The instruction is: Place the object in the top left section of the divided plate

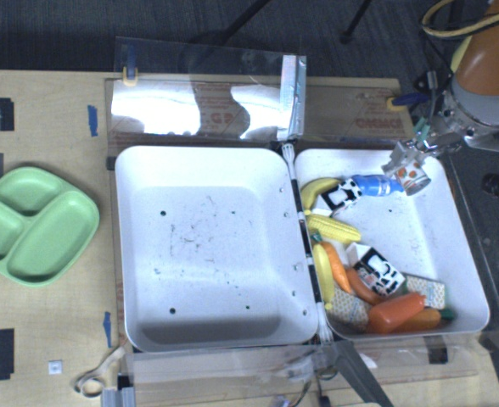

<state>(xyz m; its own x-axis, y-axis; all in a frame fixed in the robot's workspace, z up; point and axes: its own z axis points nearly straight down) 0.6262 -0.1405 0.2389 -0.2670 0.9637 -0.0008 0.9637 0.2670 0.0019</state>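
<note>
At upper right, our gripper [411,170] is hovering, its grip state unreadable; we are judging a steady descent onto the blue bottle [374,185] best.

Arm [487,75] cut off at right edge

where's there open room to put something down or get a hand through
The left bin has a bare floor wall to wall. The green divided plate has all three sections bare. In the right bin, the right half is free; its left side and bottom are crowded with the banana, corn and carrot.
</note>
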